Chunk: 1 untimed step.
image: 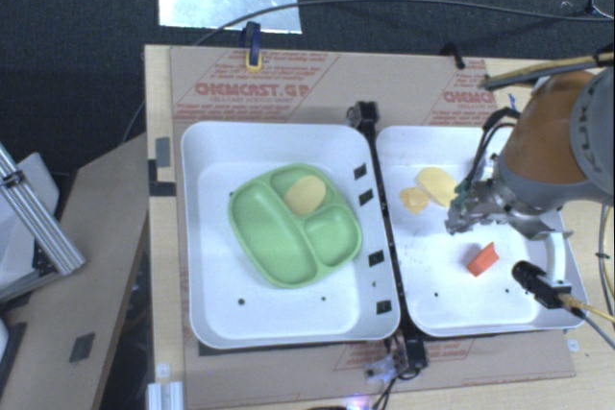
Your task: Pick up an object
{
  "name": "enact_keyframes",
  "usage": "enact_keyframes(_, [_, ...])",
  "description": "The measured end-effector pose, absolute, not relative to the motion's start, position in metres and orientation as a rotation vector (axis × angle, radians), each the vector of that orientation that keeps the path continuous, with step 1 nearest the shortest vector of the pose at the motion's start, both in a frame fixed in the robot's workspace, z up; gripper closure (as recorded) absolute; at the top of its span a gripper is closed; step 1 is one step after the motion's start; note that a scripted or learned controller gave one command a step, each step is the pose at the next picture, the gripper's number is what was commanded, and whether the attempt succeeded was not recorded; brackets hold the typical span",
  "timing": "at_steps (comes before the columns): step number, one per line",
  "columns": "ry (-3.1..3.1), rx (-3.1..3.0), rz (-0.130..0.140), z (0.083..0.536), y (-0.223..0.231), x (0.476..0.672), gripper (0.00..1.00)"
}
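Note:
In the right bin (pixel 423 307), two yellow pieces lie near the back left: a larger one (pixel 437 182) and a smaller one (pixel 414 200). A small orange-red block (pixel 482 258) rests nearer the front. My gripper (pixel 459 216) hangs low over the right bin, just right of the yellow pieces and up-left of the orange-red block. Nothing shows in its grasp. In the left bin (pixel 207 206) lies a green divided plate (pixel 274 240) with a pale yellow object (pixel 307 195) in its back compartment.
A black divider with clips (pixel 377 206) runs between the two bins. The arm's grey and orange body (pixel 553 144) covers the right bin's back right corner. Cardboard (pixel 288 82) lies under both bins.

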State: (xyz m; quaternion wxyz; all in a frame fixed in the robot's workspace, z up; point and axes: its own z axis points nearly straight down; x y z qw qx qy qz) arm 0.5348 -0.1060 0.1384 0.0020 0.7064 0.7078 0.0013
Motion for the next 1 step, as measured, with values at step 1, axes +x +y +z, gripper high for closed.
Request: enact_keyframes(1, [2.223, 2.214, 0.005, 0.1836, -0.1031, 0.5309, 1.0])
